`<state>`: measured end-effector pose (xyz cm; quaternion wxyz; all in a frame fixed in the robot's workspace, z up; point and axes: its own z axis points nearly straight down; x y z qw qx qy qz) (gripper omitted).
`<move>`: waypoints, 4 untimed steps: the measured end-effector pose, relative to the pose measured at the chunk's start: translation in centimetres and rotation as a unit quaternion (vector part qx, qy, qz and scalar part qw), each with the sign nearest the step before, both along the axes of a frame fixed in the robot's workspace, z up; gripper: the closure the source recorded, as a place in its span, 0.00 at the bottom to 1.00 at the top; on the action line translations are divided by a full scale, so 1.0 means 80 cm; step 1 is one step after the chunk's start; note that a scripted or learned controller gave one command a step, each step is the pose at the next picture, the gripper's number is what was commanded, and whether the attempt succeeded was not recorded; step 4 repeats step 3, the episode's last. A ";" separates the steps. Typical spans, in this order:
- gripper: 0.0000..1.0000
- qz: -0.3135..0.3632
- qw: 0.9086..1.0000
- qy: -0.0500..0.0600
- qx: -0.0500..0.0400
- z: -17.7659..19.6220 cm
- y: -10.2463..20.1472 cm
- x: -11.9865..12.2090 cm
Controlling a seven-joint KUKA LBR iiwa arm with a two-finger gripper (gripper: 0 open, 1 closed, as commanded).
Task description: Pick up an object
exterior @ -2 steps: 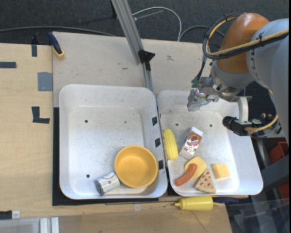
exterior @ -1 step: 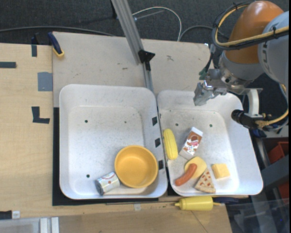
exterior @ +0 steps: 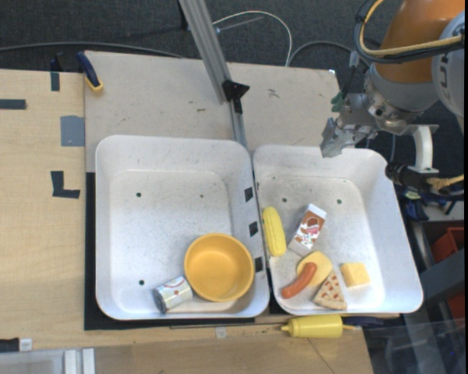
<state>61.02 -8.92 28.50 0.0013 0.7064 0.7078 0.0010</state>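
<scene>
Above the right bin's (exterior: 374, 170) far rim hangs the claw (exterior: 332, 144) (finger spread: cannot tell); corn (exterior: 274, 231) lies below.

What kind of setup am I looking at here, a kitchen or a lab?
Probably a robot lab bench, not a kitchen: two white bins hold toy food such as a plastic corn cob and a hot dog, and cables trail behind.

Robotics lab: bench (exterior: 164, 92), white bins (exterior: 113, 178).

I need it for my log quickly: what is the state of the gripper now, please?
Two-finger gripper: cannot be told if open or closed; it hangs above the far rim of the right shallow white bin, nothing visibly held.
</scene>
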 end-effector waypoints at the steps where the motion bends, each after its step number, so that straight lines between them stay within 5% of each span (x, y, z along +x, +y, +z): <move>1: 1.00 0.002 1.000 0.004 0.001 -0.025 0.065 -0.030; 3: 1.00 0.003 1.000 0.004 0.001 -0.045 0.198 -0.083; 4: 1.00 0.003 1.000 0.004 0.001 -0.045 0.198 -0.083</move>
